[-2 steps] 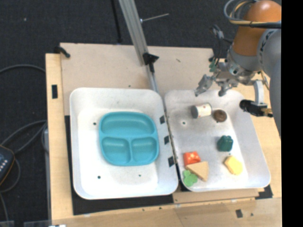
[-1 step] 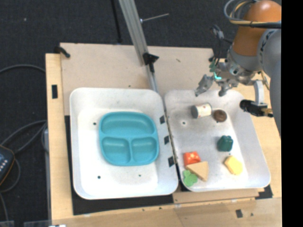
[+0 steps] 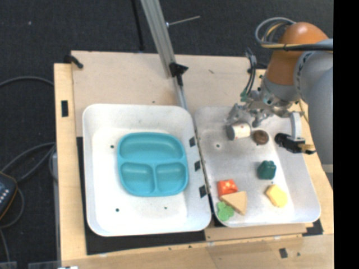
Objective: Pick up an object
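Gripper [image 3: 247, 129]: low in the right bin [image 3: 297, 214] — whether it grips, cannot tell.
Lifted: 0 — green block [image 3: 267, 170] lies untouched.

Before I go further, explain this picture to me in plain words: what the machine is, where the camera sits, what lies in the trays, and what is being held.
The machine is a grey robot arm with an orange band, reaching in from the picture's right. Its gripper hangs over the far end of the right bin. The one camera is fixed above the bench, looking down at a slant.

The left bin holds a teal divided plate. The right bin holds small toy items: a cream cylinder and a brown round piece just under the gripper, a dark green piece, a yellow piece, a red piece, a tan wedge and a light green piece.

I see nothing clearly gripped.
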Motion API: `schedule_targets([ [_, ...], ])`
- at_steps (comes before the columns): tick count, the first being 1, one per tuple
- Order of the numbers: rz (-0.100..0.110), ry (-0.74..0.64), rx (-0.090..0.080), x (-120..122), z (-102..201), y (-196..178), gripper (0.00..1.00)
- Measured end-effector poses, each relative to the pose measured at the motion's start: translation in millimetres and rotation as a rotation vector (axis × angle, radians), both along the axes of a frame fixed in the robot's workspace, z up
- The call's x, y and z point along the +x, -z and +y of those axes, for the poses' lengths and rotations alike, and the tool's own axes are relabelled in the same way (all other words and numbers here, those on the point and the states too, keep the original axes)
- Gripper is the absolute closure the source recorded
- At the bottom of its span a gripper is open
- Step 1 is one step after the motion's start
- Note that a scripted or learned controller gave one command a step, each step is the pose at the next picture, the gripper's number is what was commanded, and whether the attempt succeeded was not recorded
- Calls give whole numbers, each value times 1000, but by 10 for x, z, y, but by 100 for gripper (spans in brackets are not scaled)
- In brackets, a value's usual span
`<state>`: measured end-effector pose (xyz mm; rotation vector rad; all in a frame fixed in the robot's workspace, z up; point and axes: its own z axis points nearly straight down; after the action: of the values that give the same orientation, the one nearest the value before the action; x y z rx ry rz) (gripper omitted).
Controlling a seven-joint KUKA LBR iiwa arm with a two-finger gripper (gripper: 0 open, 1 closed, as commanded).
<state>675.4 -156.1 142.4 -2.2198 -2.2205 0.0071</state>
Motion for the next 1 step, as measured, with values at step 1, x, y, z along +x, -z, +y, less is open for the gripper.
schedule_targets([
  [1,-2,-1,0,-5,-10,435,0],
])
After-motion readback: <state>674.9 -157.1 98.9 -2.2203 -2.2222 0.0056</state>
